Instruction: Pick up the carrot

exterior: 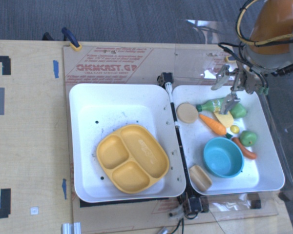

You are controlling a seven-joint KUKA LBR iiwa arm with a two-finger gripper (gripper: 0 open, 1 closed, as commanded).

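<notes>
Nearest the camera, at the bottom edge of the right-hand shallow white plastic bin [271,172], lies a small tan toy bread slice [200,178], tucked into the bin's near left corner.

Moving from the left: the left-hand shallow white plastic bin [88,111] holds one thing, a yellow plastic plate with three compartments [132,157], lying flat toward the near side, its compartments bare.

Across the divider, the right bin is crowded. A round tan disc [187,113] lies by its left wall. Just right of it is the slim orange toy carrot [212,124], lying flat and slanted, its tip pointing up-left. It touches a pale yellow wedge [226,119] and sits just above a turquoise plastic bowl [223,157], so neighbours hem it in. A green toy bottle [212,105] lies behind it; a small green fruit [248,138] lies further right.

The grey two-finger gripper [231,100] hangs over the far side of this bin, above and right of the carrot, apart from it. Its fingers seem to point down with nothing between them, but whether they are spread or closed cannot be told. The carrot is not yet picked up.
</notes>
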